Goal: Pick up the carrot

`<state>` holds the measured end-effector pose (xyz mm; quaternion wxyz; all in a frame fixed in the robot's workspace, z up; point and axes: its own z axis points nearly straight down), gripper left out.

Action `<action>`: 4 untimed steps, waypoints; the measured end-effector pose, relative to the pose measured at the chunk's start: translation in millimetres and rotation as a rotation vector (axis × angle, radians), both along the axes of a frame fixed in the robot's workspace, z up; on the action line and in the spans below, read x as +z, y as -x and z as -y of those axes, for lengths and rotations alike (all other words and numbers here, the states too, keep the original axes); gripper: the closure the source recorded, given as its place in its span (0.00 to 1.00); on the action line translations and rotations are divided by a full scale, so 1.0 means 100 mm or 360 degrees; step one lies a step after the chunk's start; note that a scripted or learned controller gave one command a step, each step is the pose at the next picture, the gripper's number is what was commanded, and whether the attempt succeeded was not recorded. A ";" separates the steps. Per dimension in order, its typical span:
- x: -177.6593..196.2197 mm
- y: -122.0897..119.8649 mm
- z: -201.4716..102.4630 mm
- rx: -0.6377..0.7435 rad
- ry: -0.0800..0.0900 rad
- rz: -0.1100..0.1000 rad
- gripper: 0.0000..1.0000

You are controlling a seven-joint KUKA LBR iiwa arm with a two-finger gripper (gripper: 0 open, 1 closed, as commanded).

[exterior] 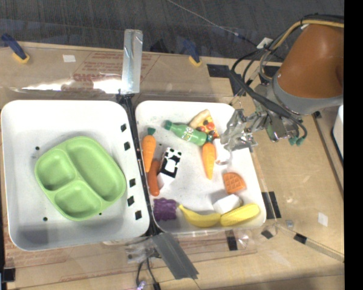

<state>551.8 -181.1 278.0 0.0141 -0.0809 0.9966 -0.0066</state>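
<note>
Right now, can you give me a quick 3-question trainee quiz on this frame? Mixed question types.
1. True or false: the green plate lies in the same bin as the bottle.
2. Multiple choice: what lies along the near wall of the right bin? A) the pizza slice B) the banana C) the bottle
3. Short answer: how many carrots are in the right bin, and which one is closer to the gripper?

Key
1. False. The plate is alone in the left bin.
2. B, the banana.
3. Two. The carrot at the middle is closer; the other carrot lies by the left wall.
</note>
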 end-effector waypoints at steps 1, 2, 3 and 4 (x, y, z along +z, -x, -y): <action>0.63 0.52 0.21 0.0429 -0.0004 -0.0038 1.00; 0.87 0.62 0.29 0.0797 0.0001 -0.0041 1.00; 0.07 0.58 0.27 0.1298 -0.0001 -0.0053 1.00; 0.19 0.56 0.25 0.1308 0.0004 -0.0049 1.00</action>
